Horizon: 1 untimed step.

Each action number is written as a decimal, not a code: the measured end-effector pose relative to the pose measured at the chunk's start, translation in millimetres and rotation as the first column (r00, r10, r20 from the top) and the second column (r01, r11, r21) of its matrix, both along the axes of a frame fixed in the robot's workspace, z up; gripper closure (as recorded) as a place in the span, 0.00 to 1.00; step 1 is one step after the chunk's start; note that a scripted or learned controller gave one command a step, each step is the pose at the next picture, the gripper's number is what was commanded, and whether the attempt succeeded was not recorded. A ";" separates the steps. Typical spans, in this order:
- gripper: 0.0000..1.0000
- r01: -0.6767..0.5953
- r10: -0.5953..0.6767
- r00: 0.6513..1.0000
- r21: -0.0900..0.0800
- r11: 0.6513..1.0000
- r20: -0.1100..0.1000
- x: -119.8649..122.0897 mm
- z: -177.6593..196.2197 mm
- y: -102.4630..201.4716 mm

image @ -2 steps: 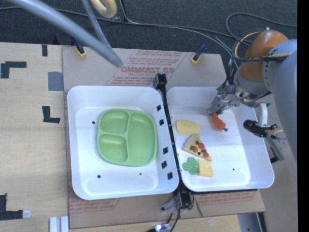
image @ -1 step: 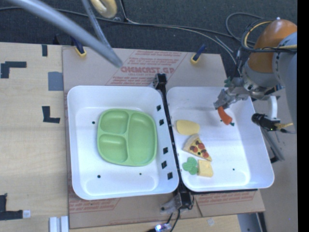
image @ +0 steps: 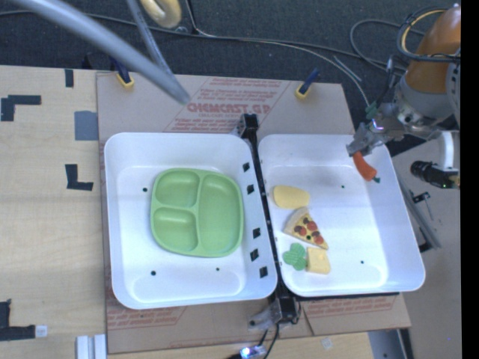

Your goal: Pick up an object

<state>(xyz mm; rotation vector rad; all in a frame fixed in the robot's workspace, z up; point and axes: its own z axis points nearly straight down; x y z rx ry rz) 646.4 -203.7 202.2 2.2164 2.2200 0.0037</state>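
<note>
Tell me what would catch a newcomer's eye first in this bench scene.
The pale green divided plastic plate stands out first, lying in the left white bin. Next come the toy foods in the right white bin: a yellow oval piece, a pizza slice, a green leafy piece beside a yellow wedge. At that bin's upper right rim, the arm's claw has a small orange carrot-like toy at its tip.

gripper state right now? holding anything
Gripper: shut on the orange carrot-like toy, which hangs from between its fingers over the right bin's far right edge.
</note>
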 end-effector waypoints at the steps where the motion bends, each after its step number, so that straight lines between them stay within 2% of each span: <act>1: 1.00 0.000 0.000 1.000 0.000 1.000 0.000 1.1 52.2 0.6</act>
